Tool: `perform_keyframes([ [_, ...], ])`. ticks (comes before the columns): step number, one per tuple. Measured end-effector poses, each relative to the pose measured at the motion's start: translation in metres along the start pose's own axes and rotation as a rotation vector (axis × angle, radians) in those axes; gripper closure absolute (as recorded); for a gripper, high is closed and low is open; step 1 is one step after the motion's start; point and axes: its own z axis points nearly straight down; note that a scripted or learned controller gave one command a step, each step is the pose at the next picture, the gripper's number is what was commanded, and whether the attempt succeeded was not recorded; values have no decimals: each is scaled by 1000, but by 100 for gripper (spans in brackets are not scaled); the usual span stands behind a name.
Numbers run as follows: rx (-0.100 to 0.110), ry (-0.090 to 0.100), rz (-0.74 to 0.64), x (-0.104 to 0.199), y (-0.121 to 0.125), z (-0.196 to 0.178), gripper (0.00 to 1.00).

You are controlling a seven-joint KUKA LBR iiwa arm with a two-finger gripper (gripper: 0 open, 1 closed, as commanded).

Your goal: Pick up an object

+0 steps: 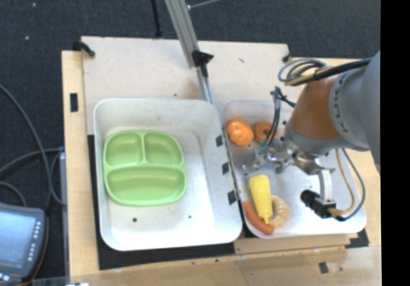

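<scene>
Here, claw [266, 159]: low in the right bin [346, 220], grip state cannot be told
Corn cob [260, 193]: just beneath it
Left bin [160, 108]: green tray [145, 168]

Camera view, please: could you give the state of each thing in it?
Green tray: upright, flat in left bin.
Yellow corn: lying in right bin.
Orange fruit: resting at the right bin's far end.
Gripper: low over the right bin.
</scene>
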Motion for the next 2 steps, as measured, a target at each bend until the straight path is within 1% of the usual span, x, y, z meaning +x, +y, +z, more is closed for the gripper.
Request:
perform_keyframes([
  [1, 1, -2, 8, 7, -66, 0, 0],
  [2, -3, -2, 9, 8, -63, 0, 0],
])
